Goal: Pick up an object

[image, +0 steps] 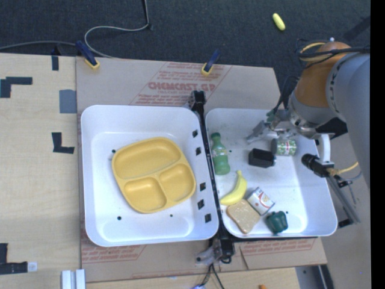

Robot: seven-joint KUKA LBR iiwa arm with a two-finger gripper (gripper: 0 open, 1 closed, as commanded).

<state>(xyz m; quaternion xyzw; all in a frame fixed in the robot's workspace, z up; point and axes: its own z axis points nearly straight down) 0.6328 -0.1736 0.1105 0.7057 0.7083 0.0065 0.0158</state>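
My gripper point(272, 135) hangs over the back of the right bin point(313, 221), open, with one finger point(254, 134) pointing left. A small green-labelled can point(286, 147) lies on its side just in front of the gripper, beside it and not gripped. A black block point(261, 158) sits slightly left of the can. Further left a green bottle point(219, 154) lies by the bin's left wall. Toward the front are a banana point(236, 189), a slice of bread point(243, 216), a small red and white carton point(261, 200) and a dark green pepper point(277, 221).
The left bin point(96, 221) holds a yellow divided plate point(153, 173). A black divider clip point(197, 98) stands between the bins at the back. The grey arm with its orange band point(316, 80) comes in from the right, above the right bin's far corner.
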